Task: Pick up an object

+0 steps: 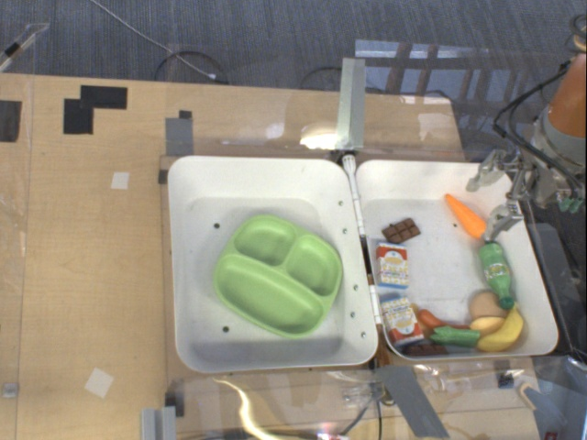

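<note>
Hand (503, 191): spread, empty, over right bin (550, 337). Risk: carrot (466, 215) and green bottle (496, 273) close together; fingers may snag both.

Arm (567, 117): you see it cut off by the right edge; just the orange band and a grey part show.
Jaws: you cannot tell whether they stand apart or together; the metal parts at the right bin's (431, 177) far right corner are too small and cluttered to read.
Carton labels (392, 268): print on the two small cartons is too small for you to read.
Dark item (424, 346): at the right bin's near rim, mostly hidden under the green pepper (456, 335); you cannot tell what it is.
Egg-like item (487, 304): its lower part is hidden behind the banana (505, 331).
Desk (83, 246): cut off by the left and bottom edges.
</note>
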Tool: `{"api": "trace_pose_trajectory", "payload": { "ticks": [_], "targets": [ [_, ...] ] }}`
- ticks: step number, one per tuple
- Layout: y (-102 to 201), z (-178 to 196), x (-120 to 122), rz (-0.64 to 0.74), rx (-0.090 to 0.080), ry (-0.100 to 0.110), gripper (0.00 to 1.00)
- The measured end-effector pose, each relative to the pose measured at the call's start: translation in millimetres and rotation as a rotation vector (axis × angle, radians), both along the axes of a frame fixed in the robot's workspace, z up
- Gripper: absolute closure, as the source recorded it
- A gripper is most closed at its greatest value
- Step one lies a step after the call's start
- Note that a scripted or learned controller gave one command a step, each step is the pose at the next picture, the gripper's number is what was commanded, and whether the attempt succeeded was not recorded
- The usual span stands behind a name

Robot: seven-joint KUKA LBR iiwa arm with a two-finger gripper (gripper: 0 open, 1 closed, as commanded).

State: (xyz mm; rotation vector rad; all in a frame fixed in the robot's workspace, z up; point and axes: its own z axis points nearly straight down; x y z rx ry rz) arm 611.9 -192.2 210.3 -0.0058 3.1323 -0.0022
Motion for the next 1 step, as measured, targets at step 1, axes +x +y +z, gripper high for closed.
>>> {"api": "trace_pose_trajectory", "payload": {
  "ticks": [1],
  "targets": [
    [-16.3,-121.7,56.8,-0.099,-0.001,0.011,0.0]
  ]
}}
